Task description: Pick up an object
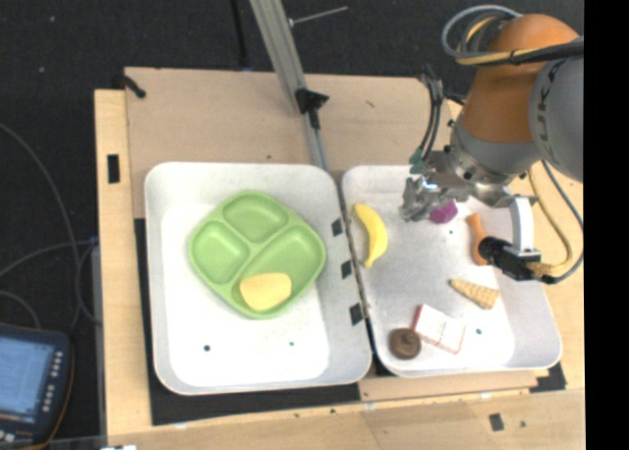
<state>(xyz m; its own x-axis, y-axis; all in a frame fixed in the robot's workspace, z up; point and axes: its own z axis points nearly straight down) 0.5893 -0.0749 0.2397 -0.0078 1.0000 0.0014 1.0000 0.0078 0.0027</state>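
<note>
Dark carpet surrounds the wooden bench (197, 119) carrying two white bins. At the right bin's (531, 345) twelve o'clock edge the end effector (423, 197) hangs low over a small purple object (445, 211), the likely pick; whether it is open or closed I cannot tell. A banana (371, 233) lies toward nine o'clock of it, an orange piece (478, 238) toward three. Judging from this, a slightly off-centre descent could nudge the purple object away or close on nothing. No readable labels or writing appear.

No readable text or labels.
Dark marks on the arm's grey housing (562, 114) are too blurred to read; no brands, nos. or signs elsewhere.
</note>
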